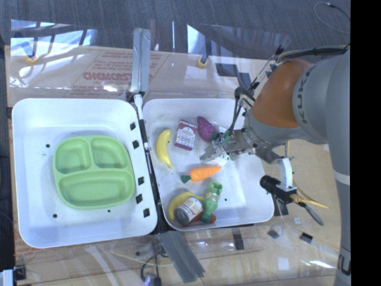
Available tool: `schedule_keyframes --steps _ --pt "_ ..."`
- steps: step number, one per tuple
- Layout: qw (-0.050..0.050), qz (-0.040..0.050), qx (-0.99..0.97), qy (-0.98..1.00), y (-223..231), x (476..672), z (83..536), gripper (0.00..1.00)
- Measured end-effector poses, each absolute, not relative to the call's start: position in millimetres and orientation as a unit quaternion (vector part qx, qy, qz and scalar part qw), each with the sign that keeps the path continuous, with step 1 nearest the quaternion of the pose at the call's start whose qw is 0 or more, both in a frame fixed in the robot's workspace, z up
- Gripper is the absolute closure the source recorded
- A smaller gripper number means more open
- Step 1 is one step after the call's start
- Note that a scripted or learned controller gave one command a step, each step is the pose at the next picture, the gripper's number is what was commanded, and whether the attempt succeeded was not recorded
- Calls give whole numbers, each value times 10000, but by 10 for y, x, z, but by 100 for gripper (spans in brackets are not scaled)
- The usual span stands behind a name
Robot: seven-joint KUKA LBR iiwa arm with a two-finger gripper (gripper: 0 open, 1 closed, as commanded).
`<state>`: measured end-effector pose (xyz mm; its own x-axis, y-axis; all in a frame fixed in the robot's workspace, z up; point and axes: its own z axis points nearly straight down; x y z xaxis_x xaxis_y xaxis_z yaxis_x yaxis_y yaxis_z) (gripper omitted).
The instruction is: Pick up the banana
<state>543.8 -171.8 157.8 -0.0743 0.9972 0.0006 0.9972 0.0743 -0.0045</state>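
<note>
The yellow banana (164, 148) lies in the right bin (253, 204), close to its left wall, lengthwise and slightly curved. My gripper (215, 153) hangs over the middle of the same bin, to the right of the banana and just above the carrot (202, 173). It stands apart from the banana, with nothing visibly held. Its fingertips are small and blurred against the bin floor.
The right bin also holds a red packet (185, 135), a purple item (206, 128), a green bottle (212, 196), and a can (189, 210) lying on a yellow item at the front. The left bin (33, 121) holds a green divided plate (93, 171).
</note>
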Motion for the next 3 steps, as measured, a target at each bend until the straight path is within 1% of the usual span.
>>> schedule_keyframes --steps 1,2,3 --pt "-107 -53 -7368 -6760 -1188 5446 1006 0" --pt "-2 5 -7369 -6760 -1162 5382 922 0" --pt "7 3 -6785 -7346 -902 6029 922 0"
